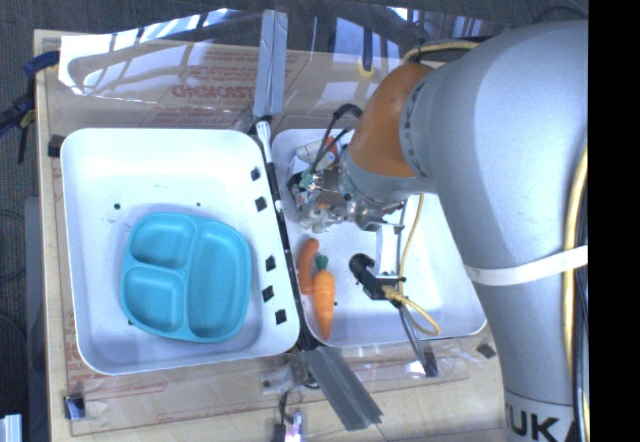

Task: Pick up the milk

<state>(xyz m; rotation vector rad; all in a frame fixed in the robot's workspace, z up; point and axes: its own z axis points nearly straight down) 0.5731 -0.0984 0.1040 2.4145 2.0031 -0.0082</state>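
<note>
Grey and orange, the arm (480, 160) reaches into the right bin (455, 315) from the surface's right edge, its pincer (322, 198) low over that bin's far left corner, right by the divider, and whether its fingers are open or closed on anything I cannot tell. Milk I cannot pick out; it may be hidden beneath the wrist. Just nearer the front edge a carrot (323, 296) lies beside an orange piece (307, 260), while a blue divided plate (186, 275) sits in the left bin (90, 170).
</note>
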